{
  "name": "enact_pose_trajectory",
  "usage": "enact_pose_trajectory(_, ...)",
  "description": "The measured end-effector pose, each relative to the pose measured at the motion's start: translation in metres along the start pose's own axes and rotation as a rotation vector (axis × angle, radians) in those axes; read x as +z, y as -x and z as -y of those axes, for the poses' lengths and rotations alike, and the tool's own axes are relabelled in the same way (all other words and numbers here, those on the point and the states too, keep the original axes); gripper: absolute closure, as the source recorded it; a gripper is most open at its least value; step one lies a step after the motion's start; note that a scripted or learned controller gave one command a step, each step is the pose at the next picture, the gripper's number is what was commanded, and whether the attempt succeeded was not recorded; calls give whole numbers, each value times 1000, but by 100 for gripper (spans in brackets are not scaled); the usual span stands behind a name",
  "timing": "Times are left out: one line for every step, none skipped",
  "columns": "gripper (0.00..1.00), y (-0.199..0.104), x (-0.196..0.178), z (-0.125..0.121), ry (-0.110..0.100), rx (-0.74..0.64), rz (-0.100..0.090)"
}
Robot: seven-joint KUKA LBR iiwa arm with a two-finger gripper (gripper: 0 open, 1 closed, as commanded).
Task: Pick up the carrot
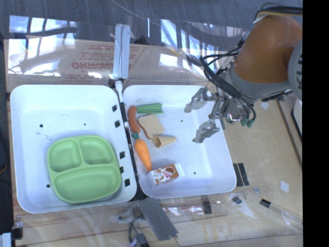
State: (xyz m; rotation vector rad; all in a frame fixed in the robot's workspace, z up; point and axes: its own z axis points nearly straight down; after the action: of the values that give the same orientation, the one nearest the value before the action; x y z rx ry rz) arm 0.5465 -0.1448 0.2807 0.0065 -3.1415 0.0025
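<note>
The carrot [143,153] is orange with a green top and lies in the right bin [216,161] close to its left wall, pointing toward the front. My gripper [199,118] hangs over the right half of that bin, well to the right of the carrot. Its two fingers [205,132] are spread apart and nothing sits between them.
Around the carrot lie a sausage [133,118], a green cucumber piece [149,108], a bread slice [151,125], an ice-cream cone [164,140] and a small carton [165,174]. The left bin [31,112] holds a green divided plate [85,168].
</note>
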Motion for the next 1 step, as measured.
enact_pose_trajectory(0, 33, 156, -22, 4, 170, -13)
